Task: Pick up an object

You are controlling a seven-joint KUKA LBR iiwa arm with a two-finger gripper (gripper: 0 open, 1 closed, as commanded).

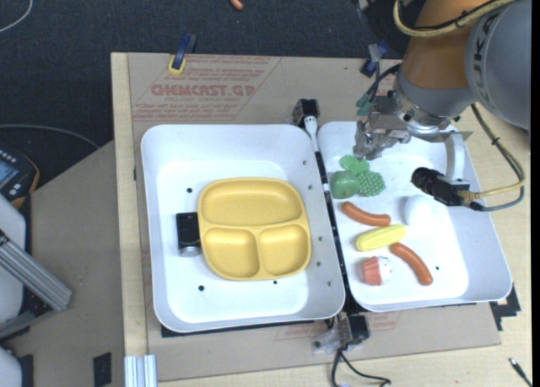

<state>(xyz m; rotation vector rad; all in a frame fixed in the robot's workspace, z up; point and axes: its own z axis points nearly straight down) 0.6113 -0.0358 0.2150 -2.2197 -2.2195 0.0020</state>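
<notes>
Reaching in from the right, my arm point(460, 35) hangs over the far end of the right bin point(485, 280), and my hand point(368, 151) points down just above the green toy vegetable point(355, 180) that lies against the bin's left wall. Whether my hand is wide or narrow I cannot tell from this slant, and nothing shows between its tips.

Below the green piece, toward the near end of the same bin, lie a red sausage point(364, 212), a yellow corn cob point(380, 238), a second red sausage point(411, 263) and a small orange-and-white piece point(375, 271). The corn sits between the two sausages; the orange piece is just beside the second sausage, apart from it.

My left bin point(160, 208) holds a yellow divided plate point(253, 228) with three compartments, and a small black block point(187, 232) touches its left edge.

Both bins rest on the brown tabletop point(211, 90), where a yellow-and-blue clamp point(180, 53) grips the far edge.
</notes>
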